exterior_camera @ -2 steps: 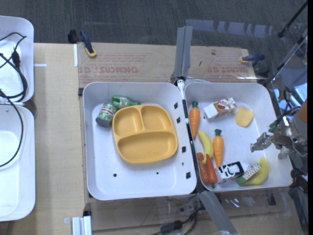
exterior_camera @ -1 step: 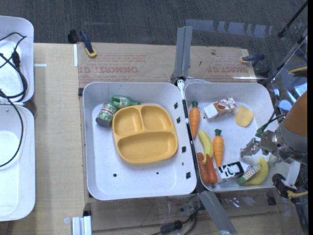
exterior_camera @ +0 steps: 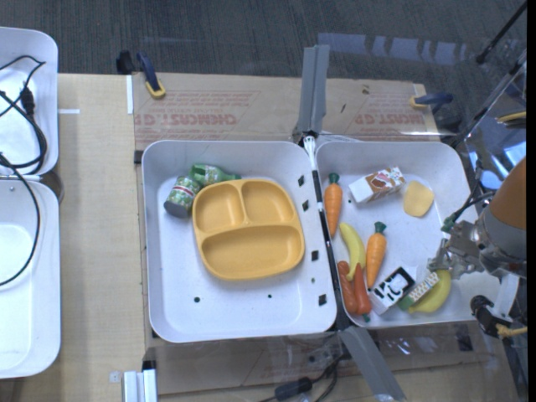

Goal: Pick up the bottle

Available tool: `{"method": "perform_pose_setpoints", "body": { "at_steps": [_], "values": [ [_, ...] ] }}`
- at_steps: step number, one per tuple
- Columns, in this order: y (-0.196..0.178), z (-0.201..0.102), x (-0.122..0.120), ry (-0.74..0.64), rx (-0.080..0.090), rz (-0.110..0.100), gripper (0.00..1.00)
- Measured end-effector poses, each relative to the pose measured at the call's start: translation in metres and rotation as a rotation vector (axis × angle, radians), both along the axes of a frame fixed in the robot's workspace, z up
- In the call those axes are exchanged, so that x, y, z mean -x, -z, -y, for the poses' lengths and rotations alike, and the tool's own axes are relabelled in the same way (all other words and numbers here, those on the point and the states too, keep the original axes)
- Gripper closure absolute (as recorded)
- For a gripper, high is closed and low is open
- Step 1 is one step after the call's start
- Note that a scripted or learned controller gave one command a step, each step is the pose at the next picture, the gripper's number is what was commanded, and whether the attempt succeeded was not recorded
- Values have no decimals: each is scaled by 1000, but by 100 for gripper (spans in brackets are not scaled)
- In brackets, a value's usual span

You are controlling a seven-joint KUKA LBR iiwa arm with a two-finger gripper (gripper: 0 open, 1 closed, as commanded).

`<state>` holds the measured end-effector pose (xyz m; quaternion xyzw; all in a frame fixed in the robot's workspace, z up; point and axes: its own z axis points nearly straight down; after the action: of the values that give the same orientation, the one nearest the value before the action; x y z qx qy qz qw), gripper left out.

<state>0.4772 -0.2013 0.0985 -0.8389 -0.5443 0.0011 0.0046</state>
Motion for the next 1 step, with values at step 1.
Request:
{"method": "perform_pose_setpoints", "body": {
  "at_steps": [1],
  "values": [
    [-203,-74,-9,-153,8,6,100]
  ]
}}
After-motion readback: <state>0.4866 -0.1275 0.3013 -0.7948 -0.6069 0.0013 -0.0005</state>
